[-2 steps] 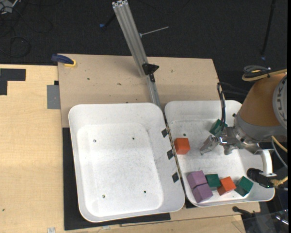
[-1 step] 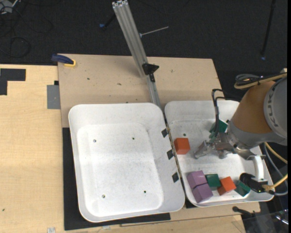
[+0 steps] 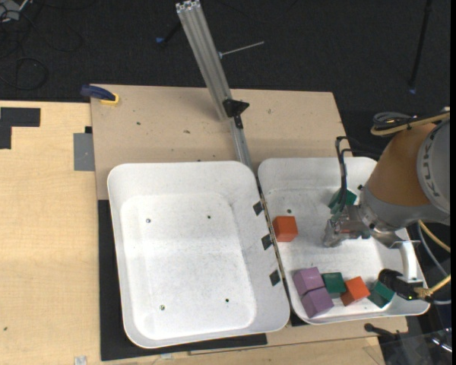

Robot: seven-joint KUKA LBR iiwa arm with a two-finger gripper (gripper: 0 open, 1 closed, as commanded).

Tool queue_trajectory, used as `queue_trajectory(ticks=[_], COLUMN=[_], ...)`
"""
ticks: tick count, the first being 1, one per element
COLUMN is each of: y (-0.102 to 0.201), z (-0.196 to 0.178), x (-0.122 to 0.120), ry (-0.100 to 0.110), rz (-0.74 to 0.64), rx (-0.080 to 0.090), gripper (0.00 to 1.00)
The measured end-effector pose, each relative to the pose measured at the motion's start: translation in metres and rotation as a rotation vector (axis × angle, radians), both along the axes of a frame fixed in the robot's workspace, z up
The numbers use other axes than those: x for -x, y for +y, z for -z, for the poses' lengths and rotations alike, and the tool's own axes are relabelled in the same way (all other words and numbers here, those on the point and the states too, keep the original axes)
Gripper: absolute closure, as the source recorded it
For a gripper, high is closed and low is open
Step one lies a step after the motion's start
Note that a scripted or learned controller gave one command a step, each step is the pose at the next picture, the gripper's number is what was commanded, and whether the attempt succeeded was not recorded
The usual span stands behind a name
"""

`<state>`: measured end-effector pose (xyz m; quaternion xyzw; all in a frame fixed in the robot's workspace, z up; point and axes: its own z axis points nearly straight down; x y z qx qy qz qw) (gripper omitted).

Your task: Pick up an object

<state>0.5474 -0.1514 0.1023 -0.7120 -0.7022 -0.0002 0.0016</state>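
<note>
My gripper (image 3: 334,236) hangs low over the middle of the right bin (image 3: 304,175), with the grey and orange arm reaching in from the right. An orange cube (image 3: 286,229) lies to its left, apart from it, near the divider. At the bin's front edge lie two purple blocks (image 3: 312,290), a dark green block (image 3: 334,283), a small orange block (image 3: 355,289) and a green piece (image 3: 382,293). I see nothing held between the fingers.
The left bin (image 3: 184,249) lies beside the right one. A slanted aluminium bar (image 3: 210,59) rises from the back of the divider. A blue and yellow clamp (image 3: 100,93) lies on the bench at the far left.
</note>
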Motion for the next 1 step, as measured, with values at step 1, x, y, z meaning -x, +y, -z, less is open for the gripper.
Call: queue_trajectory(ticks=[1], y=[-0.0097], z=[-0.0566], x=[-0.0052], ry=[-0.004], rz=[-0.004], rx=[0.004], gripper=[1.00])
